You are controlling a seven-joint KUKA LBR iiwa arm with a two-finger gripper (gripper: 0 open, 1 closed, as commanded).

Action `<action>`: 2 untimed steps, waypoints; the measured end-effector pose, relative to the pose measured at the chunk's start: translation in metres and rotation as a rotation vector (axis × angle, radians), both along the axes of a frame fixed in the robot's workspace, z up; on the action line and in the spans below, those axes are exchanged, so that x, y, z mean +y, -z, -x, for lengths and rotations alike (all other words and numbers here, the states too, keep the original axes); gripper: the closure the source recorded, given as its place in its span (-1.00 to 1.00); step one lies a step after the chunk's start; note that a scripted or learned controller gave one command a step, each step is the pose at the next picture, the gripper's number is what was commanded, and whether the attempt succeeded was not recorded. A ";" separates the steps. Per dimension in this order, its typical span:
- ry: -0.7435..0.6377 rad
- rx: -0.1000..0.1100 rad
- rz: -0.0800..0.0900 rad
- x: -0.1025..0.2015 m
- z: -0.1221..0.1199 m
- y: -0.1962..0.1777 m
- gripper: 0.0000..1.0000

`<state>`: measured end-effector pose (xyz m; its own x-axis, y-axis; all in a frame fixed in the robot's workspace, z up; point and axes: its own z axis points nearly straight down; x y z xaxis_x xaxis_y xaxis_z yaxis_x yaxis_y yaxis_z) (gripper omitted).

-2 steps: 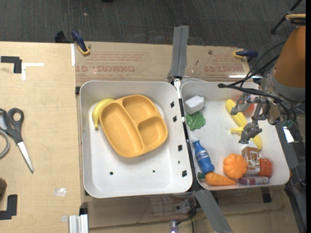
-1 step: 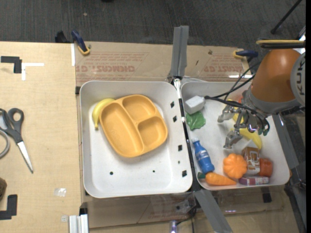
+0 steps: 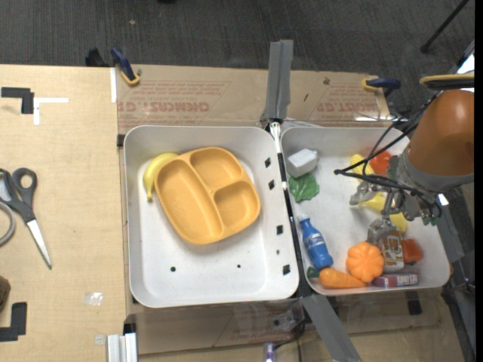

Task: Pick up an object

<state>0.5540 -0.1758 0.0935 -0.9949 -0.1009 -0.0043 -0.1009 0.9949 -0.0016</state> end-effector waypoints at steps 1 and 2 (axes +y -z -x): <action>-0.185 -0.002 -0.005 -0.041 0.045 0.000 -1.00; 0.104 0.000 -0.002 0.006 -0.012 0.001 -1.00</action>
<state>0.5657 -0.1694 0.0923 -1.0000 0.0032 -0.0046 0.0032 1.0000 0.0003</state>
